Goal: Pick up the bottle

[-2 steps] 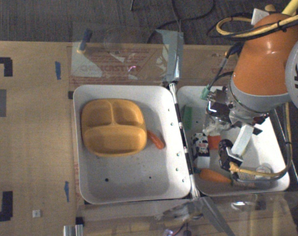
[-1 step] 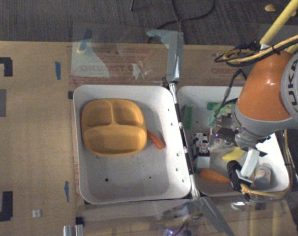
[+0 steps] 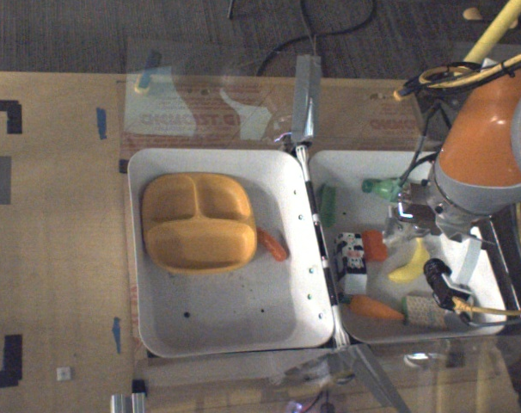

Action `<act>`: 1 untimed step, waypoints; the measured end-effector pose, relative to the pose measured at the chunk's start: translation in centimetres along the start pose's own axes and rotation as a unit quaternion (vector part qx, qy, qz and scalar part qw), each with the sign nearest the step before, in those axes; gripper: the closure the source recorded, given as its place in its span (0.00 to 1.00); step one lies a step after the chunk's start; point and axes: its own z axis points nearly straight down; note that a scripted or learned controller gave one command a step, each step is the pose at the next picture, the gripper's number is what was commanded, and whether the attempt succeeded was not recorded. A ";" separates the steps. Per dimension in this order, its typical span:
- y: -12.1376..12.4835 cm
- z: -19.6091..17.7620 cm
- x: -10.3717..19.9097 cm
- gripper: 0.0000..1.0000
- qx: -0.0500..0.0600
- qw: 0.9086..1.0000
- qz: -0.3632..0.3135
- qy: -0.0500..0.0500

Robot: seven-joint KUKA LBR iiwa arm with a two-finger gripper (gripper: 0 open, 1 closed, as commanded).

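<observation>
The bottle [image 3: 379, 187] is small, green and translucent. It lies on its side near the back of the right bin [image 3: 355, 163]. My gripper [image 3: 404, 216] hangs over the right bin, just to the right of the bottle and a little nearer the front, above the banana [image 3: 411, 266]. Nothing shows between the gripper and the bottle. The orange and grey wrist hides the bin's back right corner.
The right bin also holds a green piece [image 3: 328, 203], a black-and-white item [image 3: 352, 253], a red-orange block [image 3: 375, 246], a carrot [image 3: 376, 308] and a grey-green block [image 3: 423, 310]. In the left bin [image 3: 235, 317] lie a yellow compartment plate [image 3: 198, 222] and a small orange item [image 3: 273, 245].
</observation>
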 end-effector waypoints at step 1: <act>2.5 -5.5 0.4 1.00 0.000 0.999 -0.041 0.000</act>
